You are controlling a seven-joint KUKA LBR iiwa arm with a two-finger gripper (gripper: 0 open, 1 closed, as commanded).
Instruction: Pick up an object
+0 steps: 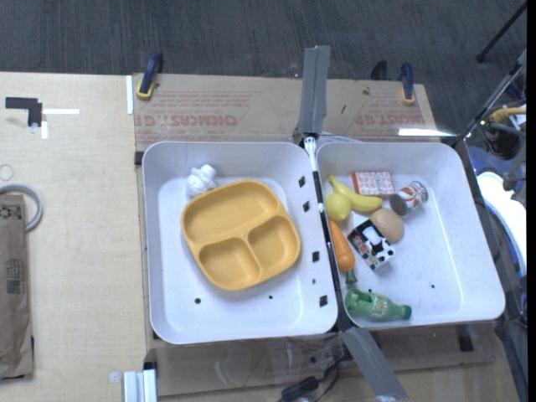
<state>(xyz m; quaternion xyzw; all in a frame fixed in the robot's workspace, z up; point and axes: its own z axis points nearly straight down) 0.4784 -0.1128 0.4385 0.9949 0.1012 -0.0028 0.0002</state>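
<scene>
A yellow three-compartment plastic plate (241, 234) sits centre-frame in the left white bin (159, 249), toy foods clustered right of it; the gripper's jaw state I cannot tell.

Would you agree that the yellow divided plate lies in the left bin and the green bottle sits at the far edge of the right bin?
Not quite. The camera view shows the green bottle lying at the near edge of the right bin, not the far edge. The yellow divided plate does lie in the left bin.
</scene>
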